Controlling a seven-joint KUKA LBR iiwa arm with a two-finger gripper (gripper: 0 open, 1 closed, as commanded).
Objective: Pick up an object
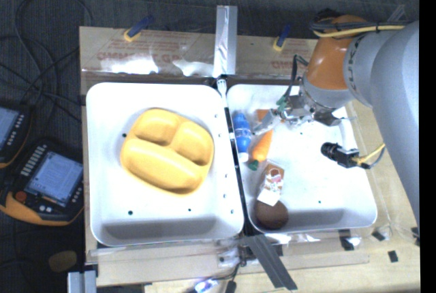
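Note:
My gripper reaches down into the right bin near its back left part, just above an orange carrot-shaped toy. A blue bottle lies along the bin's left wall beside the carrot. Nearer the front sit a small brown-and-white carton and a dark brown round object. A large yellow bread-shaped toy lies in the left bin. The fingertips blend with the items beneath them.
The grey arm with its orange band comes in from the right above the right bin's back edge. A black cable connector hangs over the right bin. A divider wall separates the bins. Handheld controllers lie left of the bench.

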